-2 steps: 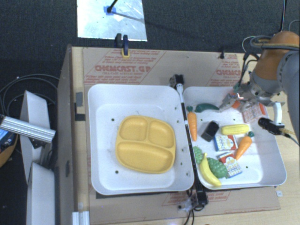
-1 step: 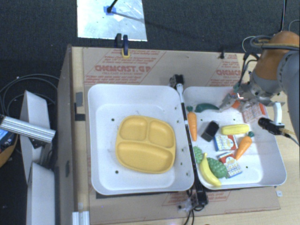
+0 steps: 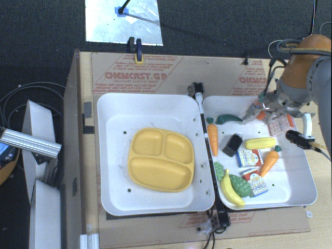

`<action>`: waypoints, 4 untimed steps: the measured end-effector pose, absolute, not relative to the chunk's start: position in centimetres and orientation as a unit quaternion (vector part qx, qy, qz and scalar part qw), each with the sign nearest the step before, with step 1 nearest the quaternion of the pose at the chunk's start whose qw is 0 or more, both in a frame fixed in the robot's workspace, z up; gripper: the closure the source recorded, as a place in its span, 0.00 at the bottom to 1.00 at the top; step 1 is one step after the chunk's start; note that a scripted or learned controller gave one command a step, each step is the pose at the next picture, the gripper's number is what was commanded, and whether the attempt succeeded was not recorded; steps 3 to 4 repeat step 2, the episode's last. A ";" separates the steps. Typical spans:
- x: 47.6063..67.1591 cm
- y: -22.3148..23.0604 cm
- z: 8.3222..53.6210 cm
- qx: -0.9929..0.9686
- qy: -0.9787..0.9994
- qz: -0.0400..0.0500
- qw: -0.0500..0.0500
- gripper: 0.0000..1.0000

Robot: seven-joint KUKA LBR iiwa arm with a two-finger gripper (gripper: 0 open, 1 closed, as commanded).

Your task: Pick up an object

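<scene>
Right bin (image 3: 303, 188), near end: we list a banana (image 3: 231, 189) lying along the near-left corner, a green bumpy toy vegetable (image 3: 239, 184) just beside it, and a small printed carton (image 3: 256, 184) touching that; we judge all three to be light hollow plastic or card, stiff, the banana smooth and likely to slip unless taken across its narrow middle. Middle of the same bin: a second printed carton (image 3: 248, 158), a carrot (image 3: 268, 162) tilted at its right, a yellow corn cob (image 3: 260, 143) lying crosswise, a black block (image 3: 232, 144), and a long carrot (image 3: 212, 139) running near to far along the left wall; the block looks rigid and flat-sided, so we rate it the easiest hold. Far end: a dark green curved piece (image 3: 226, 119) and a packet with red print (image 3: 280, 122), directly under the gripper (image 3: 270, 109), which hangs low over that far-right corner; we cannot tell how it is set, nor whether it has anything. Left bin (image 3: 111, 139): one yellow divided plate (image 3: 160, 159), its three compartments bare.
</scene>
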State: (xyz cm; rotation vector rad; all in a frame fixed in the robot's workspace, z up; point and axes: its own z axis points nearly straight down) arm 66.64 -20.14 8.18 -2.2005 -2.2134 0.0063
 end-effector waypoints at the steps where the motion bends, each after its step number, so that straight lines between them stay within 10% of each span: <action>1: 66.6 -20.1 8.2 -0.705 -0.709 0.002 0.010 0.00; 4: 66.7 -20.1 8.2 -0.705 -0.709 0.002 0.010 0.00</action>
